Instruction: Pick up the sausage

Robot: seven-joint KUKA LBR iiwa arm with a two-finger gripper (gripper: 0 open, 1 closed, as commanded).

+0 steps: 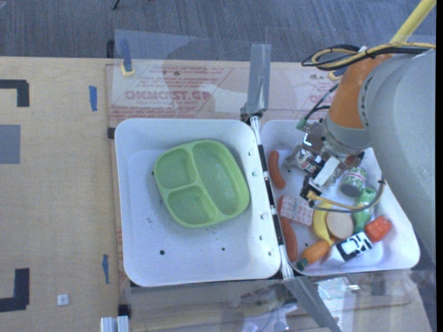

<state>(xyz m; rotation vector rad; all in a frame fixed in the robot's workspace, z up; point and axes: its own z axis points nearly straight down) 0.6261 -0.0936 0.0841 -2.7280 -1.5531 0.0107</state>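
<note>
Camera view, looking down: two shallow white bins were seen side by side on the surface [55, 185]. The left bin [138, 254] was occupied by a green divided plate [201, 183]. In the right bin [405, 251], two reddish sausages were laid along the left wall. The upper sausage [276, 169] was placed towards the far end and the lower sausage [289, 238] towards the near end, with a pink checkered piece [297, 211] lying just right of the gap between them. Neither sausage was held. The gripper [306, 156] was positioned over the far half of the right bin, just right of the upper sausage and apart from it. Whether it was spread or pressed together could not be told. Further right, a banana [320, 223], a carrot [315, 252], a pale round slice [340, 225] and a black-and-white block [354, 245] were crowded together in the near part of that bin.
</note>
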